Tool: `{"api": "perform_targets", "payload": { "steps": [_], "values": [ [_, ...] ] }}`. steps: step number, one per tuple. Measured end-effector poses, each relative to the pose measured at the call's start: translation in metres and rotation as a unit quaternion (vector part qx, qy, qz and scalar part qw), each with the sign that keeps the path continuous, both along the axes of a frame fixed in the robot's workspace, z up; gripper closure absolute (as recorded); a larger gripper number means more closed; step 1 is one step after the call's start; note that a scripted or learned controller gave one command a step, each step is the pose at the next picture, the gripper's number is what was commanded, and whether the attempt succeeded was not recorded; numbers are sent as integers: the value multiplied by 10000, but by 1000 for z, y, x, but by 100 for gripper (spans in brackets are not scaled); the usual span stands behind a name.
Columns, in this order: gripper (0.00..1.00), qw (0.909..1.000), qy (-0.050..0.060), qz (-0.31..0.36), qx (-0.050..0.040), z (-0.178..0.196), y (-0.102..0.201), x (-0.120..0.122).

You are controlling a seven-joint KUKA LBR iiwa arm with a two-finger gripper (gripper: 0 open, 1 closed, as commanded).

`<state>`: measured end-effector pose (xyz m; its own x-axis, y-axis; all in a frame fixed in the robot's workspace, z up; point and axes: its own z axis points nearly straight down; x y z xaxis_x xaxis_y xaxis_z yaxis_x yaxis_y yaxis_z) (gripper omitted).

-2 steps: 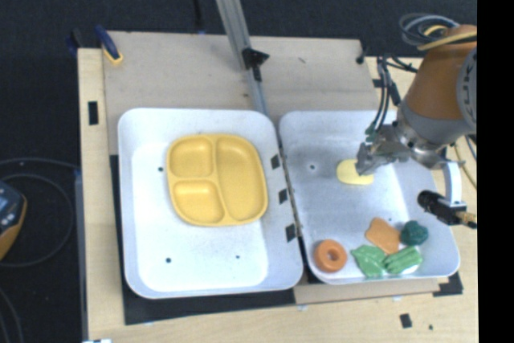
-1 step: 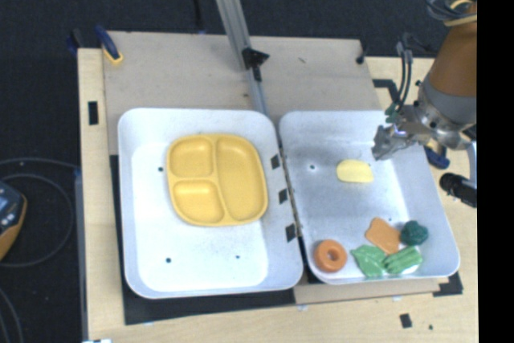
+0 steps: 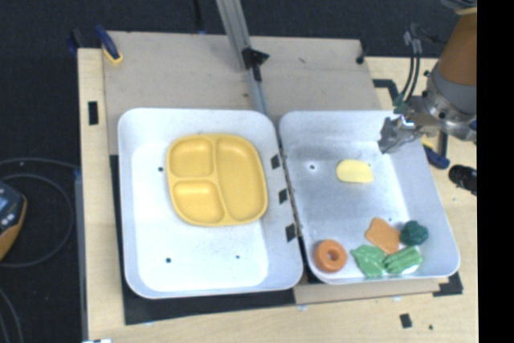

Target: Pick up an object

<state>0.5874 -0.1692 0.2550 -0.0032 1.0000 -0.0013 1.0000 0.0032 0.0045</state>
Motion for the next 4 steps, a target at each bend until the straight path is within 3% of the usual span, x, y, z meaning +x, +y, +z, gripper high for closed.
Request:
{"api": "perform_targets", "payload": {
  "steps": [1, 4],
  "values": [
    [100, 10000, 6, 21, 10, 7, 48, -4],
    [100, 10000, 28, 21, 13, -22, 213, -9]
  ]
}}
